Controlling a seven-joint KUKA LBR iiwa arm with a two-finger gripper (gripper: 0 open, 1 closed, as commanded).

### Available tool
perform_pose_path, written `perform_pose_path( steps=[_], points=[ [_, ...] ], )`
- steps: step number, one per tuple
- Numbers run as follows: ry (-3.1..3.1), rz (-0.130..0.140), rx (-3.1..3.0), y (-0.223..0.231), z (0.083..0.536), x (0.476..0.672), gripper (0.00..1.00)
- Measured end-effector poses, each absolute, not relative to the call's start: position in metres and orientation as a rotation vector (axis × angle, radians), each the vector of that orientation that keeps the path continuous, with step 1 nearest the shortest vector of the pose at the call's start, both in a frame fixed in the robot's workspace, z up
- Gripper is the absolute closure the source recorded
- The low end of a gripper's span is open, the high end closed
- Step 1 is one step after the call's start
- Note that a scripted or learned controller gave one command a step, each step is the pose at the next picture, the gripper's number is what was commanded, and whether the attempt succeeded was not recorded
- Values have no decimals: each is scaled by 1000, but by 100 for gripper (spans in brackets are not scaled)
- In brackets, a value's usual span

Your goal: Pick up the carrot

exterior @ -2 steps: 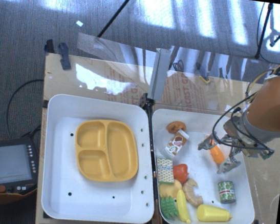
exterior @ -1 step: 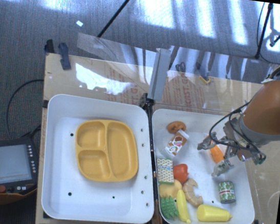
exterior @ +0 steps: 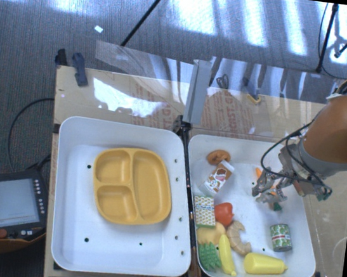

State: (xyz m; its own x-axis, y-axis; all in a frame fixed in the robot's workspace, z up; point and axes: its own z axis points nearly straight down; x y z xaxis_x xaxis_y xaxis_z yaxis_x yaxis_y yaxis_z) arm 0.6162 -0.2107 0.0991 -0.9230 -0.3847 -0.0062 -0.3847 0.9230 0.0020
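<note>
A: Why is the pincer [exterior: 270, 194] low in the right bin [exterior: 308, 249], far from the tray [exterior: 132, 184]?
B: The carrot [exterior: 259, 173] seems to lie there, an orange sliver just tray-side of the fingers.
A: Clamped on it?
B: Cannot tell; the fingers blur together. Nothing visibly held.

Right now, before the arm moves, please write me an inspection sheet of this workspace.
Surface: two white bins, left bin and right bin, on a bench.
Job's things: an orange piece, perhaps the carrot, beside the gripper; too small to be sure.
Clutter: yellow tray in left bin; toy food, small can, carton in right bin.
Gripper: gripper low over right bin.
Cables: a black cable on the floor.
Surroundings: handheld controller, grey carpet.
</note>
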Motion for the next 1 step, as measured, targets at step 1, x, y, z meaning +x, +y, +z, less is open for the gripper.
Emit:
perform_pose_path(
  steps=[1],
  points=[
    [3139,3,94,-147,126,584,100]
  ],
)
